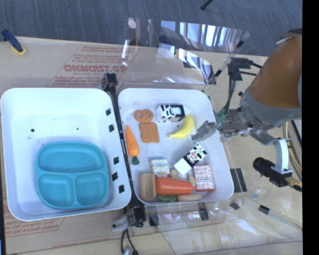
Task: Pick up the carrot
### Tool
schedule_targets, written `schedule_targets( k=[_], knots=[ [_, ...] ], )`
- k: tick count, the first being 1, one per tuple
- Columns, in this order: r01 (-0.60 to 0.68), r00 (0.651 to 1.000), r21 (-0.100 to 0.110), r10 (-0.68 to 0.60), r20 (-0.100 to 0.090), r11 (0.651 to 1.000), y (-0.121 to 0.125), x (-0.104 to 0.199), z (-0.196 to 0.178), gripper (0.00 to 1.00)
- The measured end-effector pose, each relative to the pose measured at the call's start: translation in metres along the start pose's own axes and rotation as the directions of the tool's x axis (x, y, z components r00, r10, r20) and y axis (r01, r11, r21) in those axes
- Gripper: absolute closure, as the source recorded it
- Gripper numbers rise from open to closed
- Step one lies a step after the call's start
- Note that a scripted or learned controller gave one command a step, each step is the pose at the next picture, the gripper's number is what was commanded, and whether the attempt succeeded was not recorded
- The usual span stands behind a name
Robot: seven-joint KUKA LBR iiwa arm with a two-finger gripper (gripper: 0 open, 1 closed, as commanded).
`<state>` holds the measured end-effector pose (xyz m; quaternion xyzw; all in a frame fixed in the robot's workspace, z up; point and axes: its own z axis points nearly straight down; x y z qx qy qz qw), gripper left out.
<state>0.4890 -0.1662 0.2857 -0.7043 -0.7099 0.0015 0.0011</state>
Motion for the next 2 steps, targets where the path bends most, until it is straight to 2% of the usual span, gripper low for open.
schedule_targets(
  k=[1, 2],
  knots=[
    [0.015, 1.0, 0.008, -0.014, -0.003, 1.0, 0.066, 0.061, 0.068, 0.0],
    [-0.27, 0.963, 0.0, 0.27, 0.003, 0.963, 0.072, 0.072, 0.193, 0.0]
  ],
)
